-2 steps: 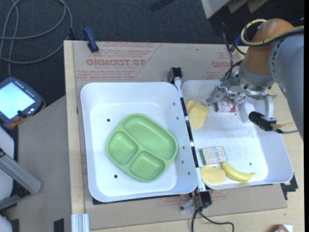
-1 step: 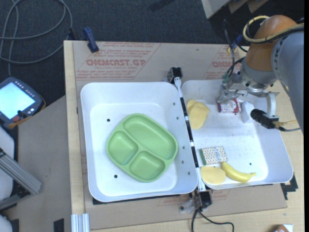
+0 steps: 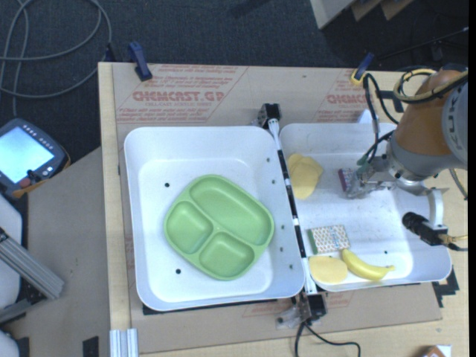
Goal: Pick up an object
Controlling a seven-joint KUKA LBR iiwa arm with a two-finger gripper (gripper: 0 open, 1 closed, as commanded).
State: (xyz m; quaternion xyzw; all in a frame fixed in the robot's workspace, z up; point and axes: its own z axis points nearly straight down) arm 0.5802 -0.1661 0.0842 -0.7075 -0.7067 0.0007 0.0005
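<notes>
Bench inspection from the overhead camera: 2 shallow white bins are seen side by side on a brown cardboard-covered bench (image 3: 223,95), the left bin (image 3: 149,155) larger in the view than the right bin (image 3: 424,270).

A light green plastic plate with 3 compartments (image 3: 218,226) is seen lying flat near the middle of the left bin, apart from all its walls.

4 loose items are recorded in the right bin. A pale yellow rounded soft piece (image 3: 303,175) lies against the bin's left wall, toward the far side. A small flat rectangular packet with a speckled pattern (image 3: 329,238) lies near the left wall toward the near side. A pale yellow flat disc (image 3: 328,269) is placed just below the packet, at the near left corner. A yellow plastic banana (image 3: 365,265) lies just right of the disc, its left end touching or nearly touching it, and just beside the packet's lower right corner.

The grey arm with an orange band (image 3: 420,129) is seen entering from the right and bending down over the right bin. Its two-finger gripper (image 3: 354,182) is lowered close to the bin floor, just right of the pale yellow rounded piece and apart from it. How far the tool is open cannot be told at this resolution, and no item is seen within it.
</notes>
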